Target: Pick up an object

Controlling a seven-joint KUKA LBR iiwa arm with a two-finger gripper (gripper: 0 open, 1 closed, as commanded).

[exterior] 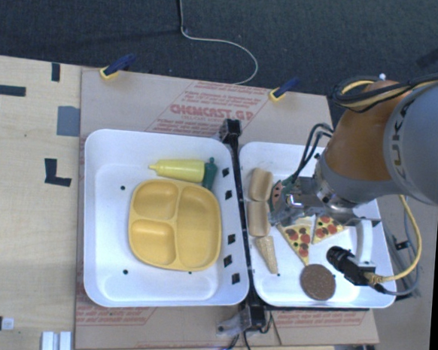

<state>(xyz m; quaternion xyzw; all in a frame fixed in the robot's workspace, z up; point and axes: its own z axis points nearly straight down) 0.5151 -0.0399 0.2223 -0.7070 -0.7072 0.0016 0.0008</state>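
Tool [288, 206] hovers low in the right bin [368, 299], its opening impossible to judge here; the pizza slice [310, 234] lies just beside it toward the near edge, apparently ungrasped, long axis slanting across the bin.

A single camera sits above the bench and looks down at a slant on the two white bins, framing both whole. Taking the left bin [94, 221] as the landmark, the right bin [285, 293] lies just beside it toward the frame's right, the dark floor lies beyond it at the top, and the cardboard sheet [201, 112] spreads under it. The arm [380, 138] enters from the right, past the far bin.
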